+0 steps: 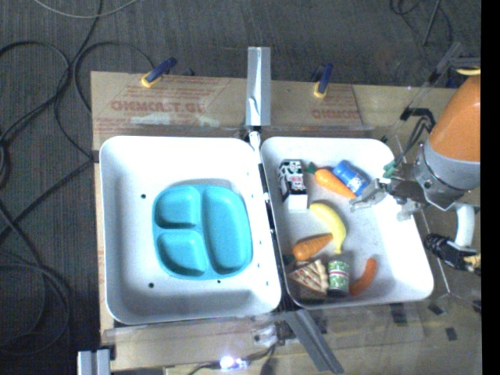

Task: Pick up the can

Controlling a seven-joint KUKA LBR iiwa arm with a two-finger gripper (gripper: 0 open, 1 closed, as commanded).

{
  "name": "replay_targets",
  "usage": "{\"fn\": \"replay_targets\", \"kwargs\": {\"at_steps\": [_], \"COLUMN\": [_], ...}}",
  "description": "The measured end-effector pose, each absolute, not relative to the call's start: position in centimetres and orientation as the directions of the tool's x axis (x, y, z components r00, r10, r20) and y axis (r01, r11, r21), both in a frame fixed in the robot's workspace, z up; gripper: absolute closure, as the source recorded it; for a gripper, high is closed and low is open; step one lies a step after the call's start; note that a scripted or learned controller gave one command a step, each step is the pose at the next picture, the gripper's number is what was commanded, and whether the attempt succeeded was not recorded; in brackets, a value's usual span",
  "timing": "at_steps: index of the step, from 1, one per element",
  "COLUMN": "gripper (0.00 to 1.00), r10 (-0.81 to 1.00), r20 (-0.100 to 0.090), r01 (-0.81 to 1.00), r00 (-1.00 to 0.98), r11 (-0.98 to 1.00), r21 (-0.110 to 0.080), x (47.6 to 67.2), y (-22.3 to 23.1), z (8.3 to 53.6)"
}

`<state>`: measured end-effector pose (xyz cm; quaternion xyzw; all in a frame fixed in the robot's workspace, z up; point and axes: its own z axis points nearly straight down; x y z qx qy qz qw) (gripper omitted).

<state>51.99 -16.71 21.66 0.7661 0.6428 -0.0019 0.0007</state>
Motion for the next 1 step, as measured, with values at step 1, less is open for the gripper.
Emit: {"fn": "replay_targets", "kwargs": {"at_steps": [1], "gripper": [0.0], "r10": [0.999], "r20": [0.001], "r01": [0.999], "r00": [0.054], "r11": [-0.054], "r21": [-0.002], "x": [53.96], "y": [-13.07], "z": [9.62]}}
